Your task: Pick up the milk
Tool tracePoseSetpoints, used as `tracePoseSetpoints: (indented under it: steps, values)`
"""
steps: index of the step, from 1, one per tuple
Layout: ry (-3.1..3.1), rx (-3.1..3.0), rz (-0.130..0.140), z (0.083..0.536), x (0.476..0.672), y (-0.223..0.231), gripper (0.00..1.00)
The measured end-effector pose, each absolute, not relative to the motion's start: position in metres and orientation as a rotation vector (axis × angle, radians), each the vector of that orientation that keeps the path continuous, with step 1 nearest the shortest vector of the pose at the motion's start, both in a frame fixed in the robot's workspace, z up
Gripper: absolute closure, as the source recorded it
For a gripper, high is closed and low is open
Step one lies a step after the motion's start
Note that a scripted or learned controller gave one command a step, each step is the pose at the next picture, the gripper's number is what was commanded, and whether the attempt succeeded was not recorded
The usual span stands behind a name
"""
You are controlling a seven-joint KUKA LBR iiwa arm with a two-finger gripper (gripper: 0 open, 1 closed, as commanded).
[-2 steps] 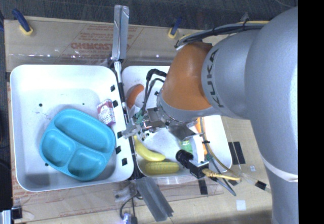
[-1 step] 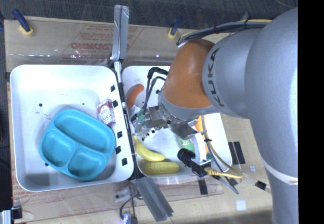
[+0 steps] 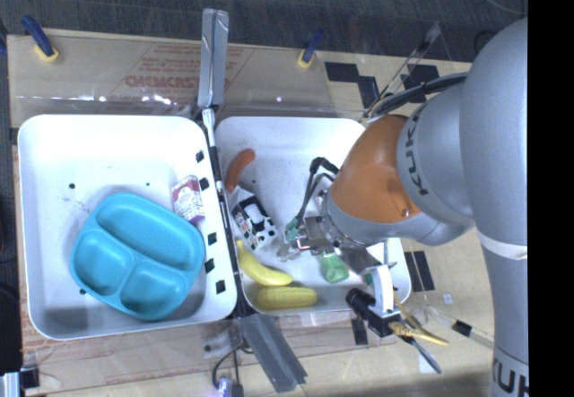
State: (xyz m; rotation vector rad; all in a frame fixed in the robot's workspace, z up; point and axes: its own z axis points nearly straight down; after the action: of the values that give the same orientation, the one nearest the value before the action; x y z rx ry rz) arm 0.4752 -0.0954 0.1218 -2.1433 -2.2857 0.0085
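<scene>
Right bin point(image 3: 287, 131) holds milk point(image 3: 252, 220), just left of the tool point(image 3: 300, 243).

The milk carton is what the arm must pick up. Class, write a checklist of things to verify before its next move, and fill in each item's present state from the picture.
1. Milk carton located, in the right bin beside the divider: ok.
2. Carton top free of other items: ok; the banana lies just below it, the hot dog above.
3. Gripper over the carton: not ok; it sits to the carton's right.
4. Gripper free of any load: cannot tell.
5. Finger opening: cannot tell.
6. Approach path: not ok; the green item and corn cob crowd nearby.
</scene>
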Motion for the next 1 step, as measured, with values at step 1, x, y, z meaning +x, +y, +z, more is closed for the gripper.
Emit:
tracePoseSetpoints:
  steps: [1]
  values:
    - [-2.286,-2.144,0.008,0.122,0.4754,-0.0952,0.0]
